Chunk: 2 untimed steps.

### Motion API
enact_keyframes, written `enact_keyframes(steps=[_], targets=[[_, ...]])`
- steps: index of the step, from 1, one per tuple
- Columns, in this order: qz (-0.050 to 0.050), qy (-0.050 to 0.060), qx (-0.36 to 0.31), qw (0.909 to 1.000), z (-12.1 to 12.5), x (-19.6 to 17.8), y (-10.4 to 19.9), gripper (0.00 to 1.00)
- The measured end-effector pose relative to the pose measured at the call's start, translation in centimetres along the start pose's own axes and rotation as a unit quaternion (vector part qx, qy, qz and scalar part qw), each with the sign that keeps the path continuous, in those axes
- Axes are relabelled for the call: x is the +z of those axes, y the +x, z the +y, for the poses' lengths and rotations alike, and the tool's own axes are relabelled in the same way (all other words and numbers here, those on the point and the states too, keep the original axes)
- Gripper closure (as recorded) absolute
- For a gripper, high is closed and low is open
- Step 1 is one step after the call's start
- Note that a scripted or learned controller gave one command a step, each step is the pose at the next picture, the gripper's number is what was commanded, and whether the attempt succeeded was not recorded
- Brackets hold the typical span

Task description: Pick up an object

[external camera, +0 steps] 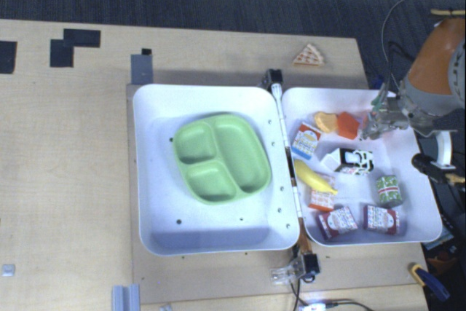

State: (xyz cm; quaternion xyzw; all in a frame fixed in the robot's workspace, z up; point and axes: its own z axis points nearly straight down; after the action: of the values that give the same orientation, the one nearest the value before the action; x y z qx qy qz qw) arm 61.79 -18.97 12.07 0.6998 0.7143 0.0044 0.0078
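In the left bin [149, 156], a green tray [220, 156] with three compartments sits dead centre, tilted a little, nothing in it. Up at twelve o'clock on the bench [65, 156], beyond the bins, a small pizza slice [309, 55] lies by itself.

Over to the right bin [408, 229], and here's the crowd. At about ten o'clock in that bin, a small carton [306, 141] leans by the divider. Just below it, at eight o'clock, a banana [314, 177] runs on a slant, and a little orange-and-white packet [322, 200] touches its lower end. At eleven o'clock, a yellow-orange piece [325, 121] sits against an orange block [347, 126]. Near the middle lies a black-and-white toy [356, 161] on a white card. At six o'clock, two dark red pouches rest side by side: the left pouch [338, 221] and the right pouch [384, 218]. Just above the right one, at four o'clock, stands a green can [389, 189].

And the arm [437, 76] comes in from three o'clock, orange band showing, with the gripper [378, 116] low over the bin's one o'clock corner, just beside the orange block. Whether it's spread or closed, I cannot tell; nothing shows between its tips.
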Motion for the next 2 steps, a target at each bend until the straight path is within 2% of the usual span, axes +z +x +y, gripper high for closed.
enact_keyframes(steps=[1, 2], targets=[[0.000, 0.000, 0.000, 1.0000, 0.0, 0.0, 0.0, 0.00], [0.002, 0.006, 0.008, 1.0000, -3.5, 3.4, 2.9, 0.00]])
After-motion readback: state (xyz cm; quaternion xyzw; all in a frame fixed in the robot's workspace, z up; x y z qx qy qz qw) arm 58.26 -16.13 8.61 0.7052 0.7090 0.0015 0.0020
